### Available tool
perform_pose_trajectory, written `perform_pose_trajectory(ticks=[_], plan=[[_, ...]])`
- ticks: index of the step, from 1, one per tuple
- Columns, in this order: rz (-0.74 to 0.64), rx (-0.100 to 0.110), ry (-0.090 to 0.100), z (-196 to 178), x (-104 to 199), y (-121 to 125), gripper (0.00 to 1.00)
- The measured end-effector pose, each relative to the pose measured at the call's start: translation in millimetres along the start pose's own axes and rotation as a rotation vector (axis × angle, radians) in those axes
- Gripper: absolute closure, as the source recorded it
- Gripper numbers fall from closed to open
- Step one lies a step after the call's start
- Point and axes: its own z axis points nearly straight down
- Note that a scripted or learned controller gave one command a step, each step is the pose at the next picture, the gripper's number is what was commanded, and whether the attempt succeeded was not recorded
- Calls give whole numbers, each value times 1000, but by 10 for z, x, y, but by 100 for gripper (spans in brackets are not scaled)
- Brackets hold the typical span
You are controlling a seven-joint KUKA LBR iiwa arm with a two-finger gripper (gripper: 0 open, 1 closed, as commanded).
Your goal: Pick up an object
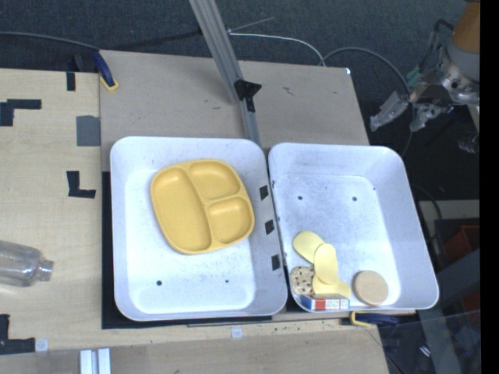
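Lying loose in the left bin [125, 209] is a yellow plate [203, 205], small bits [331, 275] crowd the right bin's [390, 170] near corner, while the gripper [425, 104], seemingly open and empty, waits outside.

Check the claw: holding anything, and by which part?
Nothing held. The claw sits off the bench past the right bin; nothing shows between its fingers. The yellow divided plate lies in the left bin.

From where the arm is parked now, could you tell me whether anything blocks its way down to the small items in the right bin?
Nothing visible does. The pincer sits beyond the right bin, and the small items lie uncovered in its near corner.
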Motion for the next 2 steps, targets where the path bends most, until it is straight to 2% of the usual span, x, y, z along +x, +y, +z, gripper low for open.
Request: perform_pose_trajectory(ticks=[1,2], plan=[[1,11,-1,-49,-4,-22,100],[1,17,3,740,6,177,100]])
